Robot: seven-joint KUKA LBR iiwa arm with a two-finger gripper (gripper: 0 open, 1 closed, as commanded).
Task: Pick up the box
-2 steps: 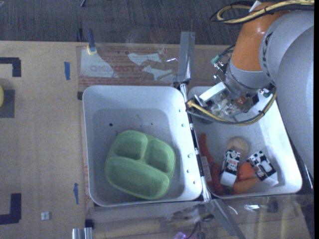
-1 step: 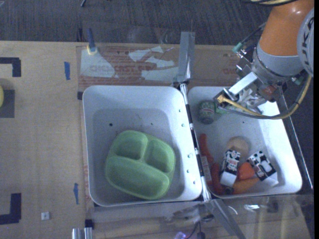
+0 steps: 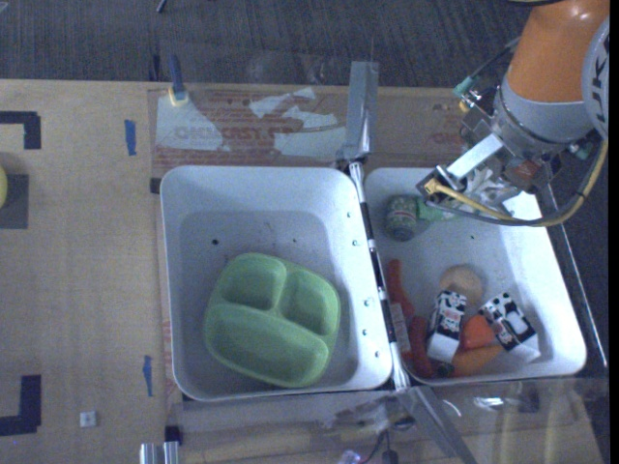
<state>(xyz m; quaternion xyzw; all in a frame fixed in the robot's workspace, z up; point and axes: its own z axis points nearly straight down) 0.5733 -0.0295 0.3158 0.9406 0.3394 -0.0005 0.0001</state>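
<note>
The bench is pale wood. On it the left bin and the right bin, both white, stand close side by side. Blue tape strips and black corner marks are on the wood at left.

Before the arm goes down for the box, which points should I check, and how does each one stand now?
1. Target seen: ok; a patterned box and a second box lie in the right bin.
2. Above a box: not ok; the gripper hangs over the bin's far side, near the small can.
3. Box free of neighbours: not ok; an orange item lies between them.
4. Which box is meant: cannot tell.
</note>
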